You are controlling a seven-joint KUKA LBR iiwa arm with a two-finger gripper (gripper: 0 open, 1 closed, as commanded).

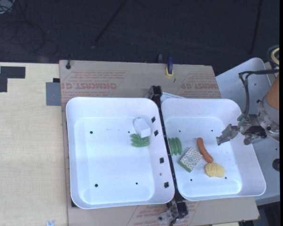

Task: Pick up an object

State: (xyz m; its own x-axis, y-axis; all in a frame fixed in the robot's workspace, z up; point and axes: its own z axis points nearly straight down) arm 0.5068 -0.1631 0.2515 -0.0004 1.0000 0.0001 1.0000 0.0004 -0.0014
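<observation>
Pale wood table (23,145) carries two white bins under a dark backdrop. At the frame's right, the hand (226,135) hovers over the right bin (247,173), apparently open and holding nothing. Left of it lie an orange sausage (204,149), yellow corn (215,170), a patterned block (191,159) and a green pod (175,145). The left bin (108,182) holds a white piece (142,125) touching a green item (140,141).

Single fixed camera, mounted above the bench, looking down at a slant. Moderate stand-off: both bins fit whole in frame, left bin (80,126) and right bin (247,173) side by side at centre. Far side of the bench lies toward the top of frame, with dark floor beyond. Pale tabletop (23,164) fills the left. Arm (273,119) enters from the right edge, partly cropped.
</observation>
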